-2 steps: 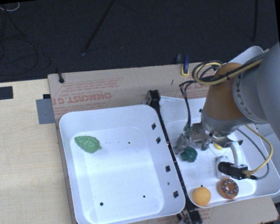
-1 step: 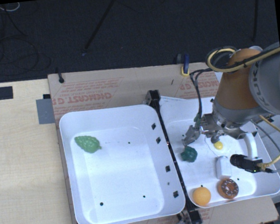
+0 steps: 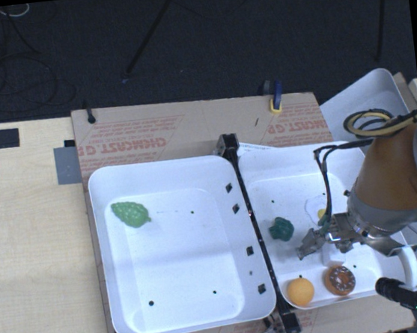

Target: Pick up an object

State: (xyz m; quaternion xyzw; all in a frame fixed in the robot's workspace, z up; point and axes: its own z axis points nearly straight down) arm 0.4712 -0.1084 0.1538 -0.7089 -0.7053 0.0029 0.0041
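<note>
In the right bin (image 3: 286, 182) lie a dark green lump (image 3: 281, 228), an orange ball (image 3: 301, 291) and a brown sprinkled donut (image 3: 339, 280). A light green leafy piece (image 3: 130, 213) rests in the left bin (image 3: 181, 308) near its upper left. My gripper (image 3: 320, 242) hangs low over the right bin, right of the dark green lump and just above the donut. Nothing shows between its fingers. The orange-banded wrist (image 3: 394, 177) covers the bin's right part.
A black divider (image 3: 250, 232) runs between the two bins. Both stand on a cardboard sheet (image 3: 188, 127). A black cable (image 3: 335, 154) loops from the wrist over the right bin. A yellow and blue clamp (image 3: 275, 97) sits at the cardboard's far edge.
</note>
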